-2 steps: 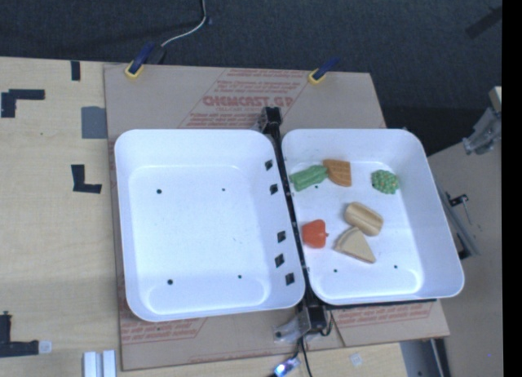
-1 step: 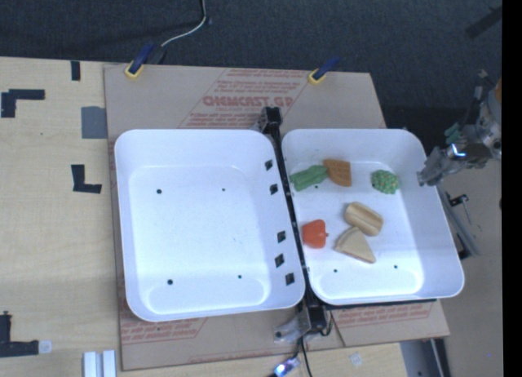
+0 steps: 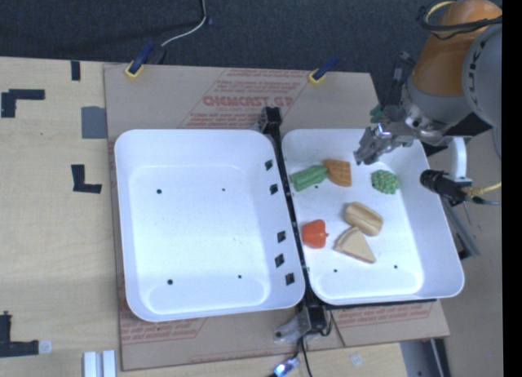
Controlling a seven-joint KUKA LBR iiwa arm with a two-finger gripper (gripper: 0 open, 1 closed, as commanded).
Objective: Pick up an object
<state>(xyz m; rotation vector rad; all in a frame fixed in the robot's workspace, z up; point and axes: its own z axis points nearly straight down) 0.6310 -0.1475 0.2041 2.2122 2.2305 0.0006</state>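
Note:
The right bin (image 3: 424, 281) holds several toy foods. A green pepper-like piece (image 3: 309, 177) lies at its left, with an orange wedge (image 3: 338, 172) beside it. A green broccoli piece (image 3: 384, 181) sits further right. Lower down are a red tomato-like piece (image 3: 315, 233), a tan bread roll (image 3: 364, 218) and a tan wedge (image 3: 356, 246). My gripper (image 3: 369, 149) hangs over the bin's upper right area, above and between the orange wedge and the broccoli. I see nothing between its fingers.
The left bin (image 3: 130, 204) stands next to the right one, joined by a black clip strip (image 3: 281, 204). Both rest on a cardboard sheet (image 3: 236, 98). A black fitting (image 3: 444, 184) juts in at the right bin's edge.

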